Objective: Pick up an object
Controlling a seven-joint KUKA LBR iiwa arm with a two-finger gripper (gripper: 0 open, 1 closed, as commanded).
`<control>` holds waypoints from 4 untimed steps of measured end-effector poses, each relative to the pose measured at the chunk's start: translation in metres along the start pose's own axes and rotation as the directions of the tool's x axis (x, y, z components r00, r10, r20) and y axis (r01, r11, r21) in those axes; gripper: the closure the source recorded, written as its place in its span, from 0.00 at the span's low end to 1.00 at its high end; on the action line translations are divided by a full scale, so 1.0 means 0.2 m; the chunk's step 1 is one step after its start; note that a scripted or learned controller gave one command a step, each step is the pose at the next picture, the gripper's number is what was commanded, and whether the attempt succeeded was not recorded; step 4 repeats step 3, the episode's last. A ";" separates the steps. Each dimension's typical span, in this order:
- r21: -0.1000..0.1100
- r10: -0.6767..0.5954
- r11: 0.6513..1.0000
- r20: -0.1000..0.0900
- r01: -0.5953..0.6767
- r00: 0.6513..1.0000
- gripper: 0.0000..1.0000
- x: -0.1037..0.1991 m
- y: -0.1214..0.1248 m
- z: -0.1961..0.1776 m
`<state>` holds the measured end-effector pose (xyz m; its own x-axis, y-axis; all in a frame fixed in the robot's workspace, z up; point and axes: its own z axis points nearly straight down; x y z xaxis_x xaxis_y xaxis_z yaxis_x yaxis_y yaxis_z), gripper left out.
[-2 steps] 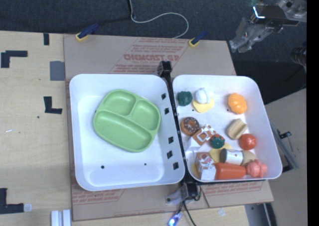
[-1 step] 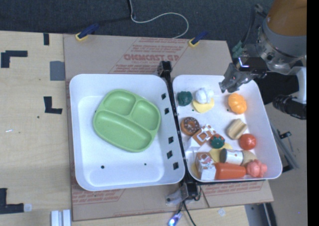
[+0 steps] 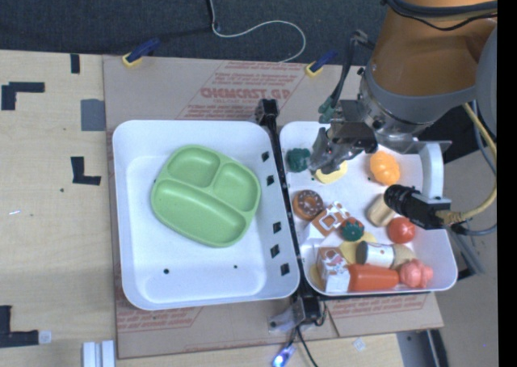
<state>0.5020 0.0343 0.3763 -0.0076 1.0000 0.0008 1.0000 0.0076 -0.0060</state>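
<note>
My gripper [image 3: 329, 155] hangs low over the far left part of the right bin [image 3: 440, 264]. Directly under it lies a small yellow piece [image 3: 332, 171], partly hidden by the gripper. A dark green toy [image 3: 298, 159] sits just to its left by the bin wall. Further right an orange fruit [image 3: 384, 167] rests near the arm. In front of the gripper lie a chocolate donut [image 3: 308, 204], a red-and-white box [image 3: 332, 218] and a red tomato [image 3: 401, 229].
The left bin [image 3: 133, 220] holds a green divided plate [image 3: 206, 194]. Near the front wall of the right bin lie a carton [image 3: 331, 268], an orange-red bottle [image 3: 373, 278], a pink toy [image 3: 417, 274] and a beige piece [image 3: 378, 210]. The arm's body looms over the bin's far right.
</note>
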 end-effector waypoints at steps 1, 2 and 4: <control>0.000 0.003 1.000 0.001 -0.003 1.000 1.00 0.24 -0.10 0.19; -0.007 0.005 1.000 0.000 -0.005 1.000 1.00 0.26 -0.09 -0.10; -0.004 0.006 1.000 0.001 -0.006 1.000 1.00 0.21 -0.09 -0.15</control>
